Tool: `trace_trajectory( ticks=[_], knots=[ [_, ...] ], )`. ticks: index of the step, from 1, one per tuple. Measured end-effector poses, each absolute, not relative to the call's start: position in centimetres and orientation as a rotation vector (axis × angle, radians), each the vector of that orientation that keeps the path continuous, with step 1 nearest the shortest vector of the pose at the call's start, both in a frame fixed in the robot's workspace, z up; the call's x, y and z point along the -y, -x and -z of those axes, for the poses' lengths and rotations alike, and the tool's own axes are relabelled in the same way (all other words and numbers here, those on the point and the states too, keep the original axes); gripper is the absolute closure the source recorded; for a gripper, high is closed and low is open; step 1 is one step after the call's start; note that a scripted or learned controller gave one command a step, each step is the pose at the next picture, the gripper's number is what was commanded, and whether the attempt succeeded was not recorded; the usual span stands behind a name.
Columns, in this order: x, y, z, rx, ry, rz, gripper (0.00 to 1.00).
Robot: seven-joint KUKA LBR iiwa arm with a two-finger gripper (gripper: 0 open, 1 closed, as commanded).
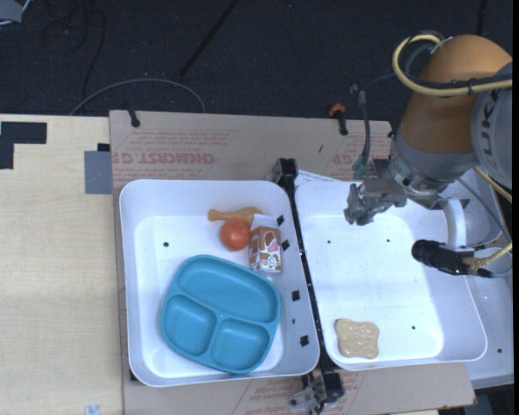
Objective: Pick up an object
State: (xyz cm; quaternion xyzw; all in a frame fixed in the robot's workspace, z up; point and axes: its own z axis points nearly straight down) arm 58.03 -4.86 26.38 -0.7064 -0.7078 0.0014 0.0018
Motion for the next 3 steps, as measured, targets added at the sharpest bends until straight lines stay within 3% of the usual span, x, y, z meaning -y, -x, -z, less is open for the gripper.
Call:
trace_trajectory(
  ticks=[3],
  knots=[
    [-9.1,-54.3,-24.5,2.225,2.212,-0.003,1.0]
  ],
)
